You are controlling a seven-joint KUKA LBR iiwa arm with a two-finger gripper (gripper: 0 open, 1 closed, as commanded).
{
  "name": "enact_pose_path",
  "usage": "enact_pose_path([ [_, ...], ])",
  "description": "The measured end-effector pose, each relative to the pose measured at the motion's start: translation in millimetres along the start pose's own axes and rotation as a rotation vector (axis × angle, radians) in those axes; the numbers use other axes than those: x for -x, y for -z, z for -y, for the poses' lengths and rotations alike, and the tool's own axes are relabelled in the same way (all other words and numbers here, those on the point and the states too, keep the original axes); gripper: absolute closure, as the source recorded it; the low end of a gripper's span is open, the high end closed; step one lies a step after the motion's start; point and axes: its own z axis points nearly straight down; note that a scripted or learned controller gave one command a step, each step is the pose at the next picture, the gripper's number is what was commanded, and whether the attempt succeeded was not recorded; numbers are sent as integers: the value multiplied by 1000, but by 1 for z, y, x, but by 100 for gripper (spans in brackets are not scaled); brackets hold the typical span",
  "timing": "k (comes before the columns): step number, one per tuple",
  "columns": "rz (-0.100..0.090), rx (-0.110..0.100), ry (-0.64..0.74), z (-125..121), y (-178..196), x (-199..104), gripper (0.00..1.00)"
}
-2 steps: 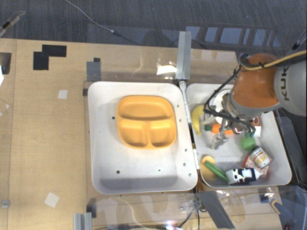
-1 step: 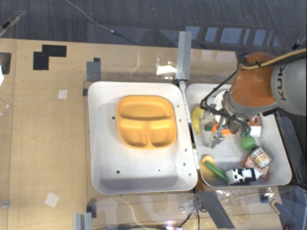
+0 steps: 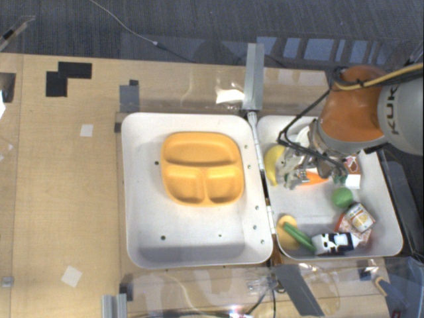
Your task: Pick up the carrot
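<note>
The carrot [image 3: 313, 175] is a small orange piece that lies in the right bin [image 3: 391, 234], in its upper middle part. It lies almost flat, with its length running left to right. Only a part of it is visible, because the gripper [image 3: 296, 175] is over its left end. A yellow item [image 3: 274, 159] is near, on its left.

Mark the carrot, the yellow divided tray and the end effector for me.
carrot [image 3: 314, 175], camera view, orange body showing right of the end effector.
yellow divided tray [image 3: 201, 167], camera view, centre ridge between its compartments.
end effector [image 3: 293, 171], camera view, midway between its fingertips, low in the right bin.
</note>
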Motion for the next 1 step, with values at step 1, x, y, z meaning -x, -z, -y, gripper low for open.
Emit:
enact_pose_path([
  [1,-29,7,351,81,10,-21,100],
])
